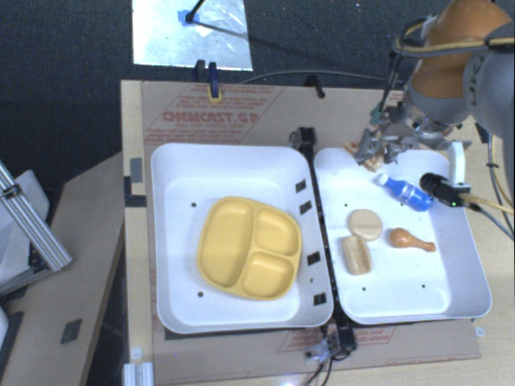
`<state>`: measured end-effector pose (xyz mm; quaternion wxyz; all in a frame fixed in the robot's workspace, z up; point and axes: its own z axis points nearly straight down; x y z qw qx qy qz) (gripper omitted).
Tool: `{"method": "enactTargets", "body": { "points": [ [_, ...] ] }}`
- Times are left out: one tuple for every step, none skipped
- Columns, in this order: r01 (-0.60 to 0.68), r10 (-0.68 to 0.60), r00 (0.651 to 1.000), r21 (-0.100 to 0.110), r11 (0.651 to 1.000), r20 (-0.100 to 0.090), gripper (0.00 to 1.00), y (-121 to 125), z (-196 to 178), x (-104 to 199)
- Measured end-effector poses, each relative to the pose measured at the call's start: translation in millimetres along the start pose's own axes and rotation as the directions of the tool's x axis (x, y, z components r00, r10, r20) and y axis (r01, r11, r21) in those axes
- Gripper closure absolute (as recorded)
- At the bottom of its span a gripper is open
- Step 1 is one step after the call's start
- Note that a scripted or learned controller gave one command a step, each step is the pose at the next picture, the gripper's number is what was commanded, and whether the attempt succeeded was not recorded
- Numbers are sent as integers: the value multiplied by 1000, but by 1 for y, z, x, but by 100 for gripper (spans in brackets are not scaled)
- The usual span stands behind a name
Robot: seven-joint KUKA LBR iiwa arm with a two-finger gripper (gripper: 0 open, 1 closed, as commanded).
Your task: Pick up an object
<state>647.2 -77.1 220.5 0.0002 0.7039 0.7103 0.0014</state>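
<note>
My gripper (375,149) hangs over the far rim of the right bin (459,296), reaching in from the right. A small tan thing (371,163) shows just under it at the bin's back edge; whether it is gripped is unclear. In the right bin lie a blue bottle (405,190), a round beige piece (364,223), a tan loaf-shaped piece (356,256) and an orange-brown drumstick-shaped piece (411,240). The blue bottle is just right of and below the gripper.
The left bin (173,183) holds a yellow divided plate (249,248). A black divider with clips (315,215) runs between the bins. The front of the right bin is bare white floor.
</note>
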Motion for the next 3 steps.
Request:
{"method": "enactTargets", "body": {
  "points": [
    [0,0,1000,2,1000,0,100,-12,-5,42],
    [0,0,1000,1,1000,0,100,-20,-10,88],
    [1,-1,1000,4,1000,-1,100,-44,-6,147]
  ]
}}
